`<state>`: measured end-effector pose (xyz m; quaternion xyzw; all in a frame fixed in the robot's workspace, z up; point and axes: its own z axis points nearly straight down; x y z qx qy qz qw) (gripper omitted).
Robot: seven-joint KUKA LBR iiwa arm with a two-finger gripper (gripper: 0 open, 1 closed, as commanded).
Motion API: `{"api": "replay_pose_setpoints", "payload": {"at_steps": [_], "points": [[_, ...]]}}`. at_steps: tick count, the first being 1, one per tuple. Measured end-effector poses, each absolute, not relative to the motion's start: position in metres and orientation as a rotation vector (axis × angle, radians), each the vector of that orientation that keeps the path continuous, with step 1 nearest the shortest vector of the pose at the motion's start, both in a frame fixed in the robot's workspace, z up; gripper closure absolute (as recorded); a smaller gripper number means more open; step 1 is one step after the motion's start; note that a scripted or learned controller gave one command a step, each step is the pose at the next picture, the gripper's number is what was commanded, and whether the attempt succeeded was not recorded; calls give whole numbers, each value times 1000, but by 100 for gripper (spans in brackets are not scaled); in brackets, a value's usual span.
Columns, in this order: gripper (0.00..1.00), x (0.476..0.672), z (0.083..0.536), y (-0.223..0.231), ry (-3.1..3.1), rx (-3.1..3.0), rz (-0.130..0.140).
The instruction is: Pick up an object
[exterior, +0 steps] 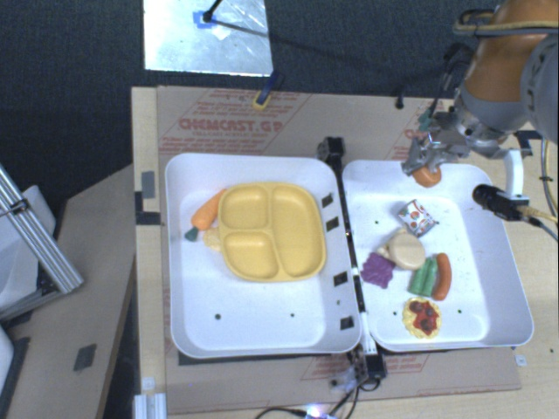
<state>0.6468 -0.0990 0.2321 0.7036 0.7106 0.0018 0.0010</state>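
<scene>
Surface (227, 116): tan board with red printed lettering, carrying two shallow white bins side by side, joined along a dark centre seam with black clips.

Left bin (188, 317): holds a yellow divided plate (269, 231) with three compartments, lying flat near the middle. A toy carrot (206, 211), orange with a green tip, lies against the plate's left edge. A small pale yellow piece (212, 240) peeks out just below the carrot, touching the plate's rim; its kind cannot be told.

Right bin (498, 286): holds a cluster of toy foods in its centre and lower half.
- Small printed packet (417, 218), white with red and dark markings, tilted, uppermost of the cluster.
- Round beige item (406, 250), just below the packet, possibly a bun.
- Purple piece (378, 270), touching the beige item's lower left.
- Green piece (424, 278) and orange-red sausage (443, 275), side by side, upright in the picture, right of the purple piece.
- Yellow disc with red topping (422, 317), lowest, near the bin's front wall.

Arm: grey with orange band, entering from upper right. Gripper (425, 166) is at the right bin's far edge, pointing down, its fingers closed around a small orange object (428, 178) whose lower part shows beneath the fingertips. The object appears to sit at or just above the bin rim, well apart from the cluster.

Beyond the surface: a silvery square sheet (208, 24) on dark carpet.
</scene>
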Motion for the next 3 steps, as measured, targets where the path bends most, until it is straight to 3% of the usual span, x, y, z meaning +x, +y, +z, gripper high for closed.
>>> {"api": "replay_pose_setpoints", "payload": {"at_steps": [1,2,3], "points": [[100,652,229,-56,2230,2211,4],[100,644,224,-2,2232,2212,2],[100,652,235,-5,2227,2214,4]]}}
